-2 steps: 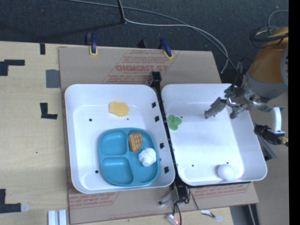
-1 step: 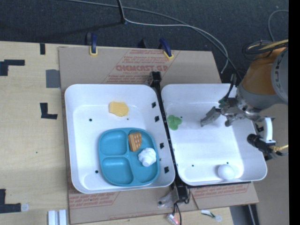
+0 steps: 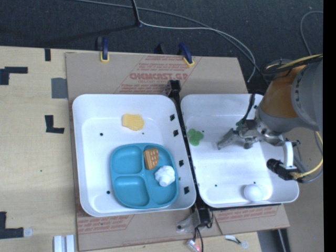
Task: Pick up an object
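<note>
Arm [image 3: 294,96]: reaches over the right bin [image 3: 220,177] from the right.
Left bin [image 3: 86,140]: holds a blue tray [image 3: 126,185] and a yellow piece [image 3: 133,122].
Tray: waffle [image 3: 151,158] and white lump [image 3: 165,176] in its right compartments.
Gripper [image 3: 223,142]: low in the right bin, grasp state cannot be told.
White ball [image 3: 253,192]: right bin's near edge.
Green object [image 3: 195,137]: right bin's left side, near the gripper, apart from it.

A pale wooden worktop [image 3: 31,156] carries black tape marks [image 3: 50,124] and a cardboard sheet [image 3: 152,72] held by 2 blue-and-yellow clamps [image 3: 104,50]. Behind lies dark carpet [image 3: 63,14], crossed by a thin cable [image 3: 173,21].
</note>
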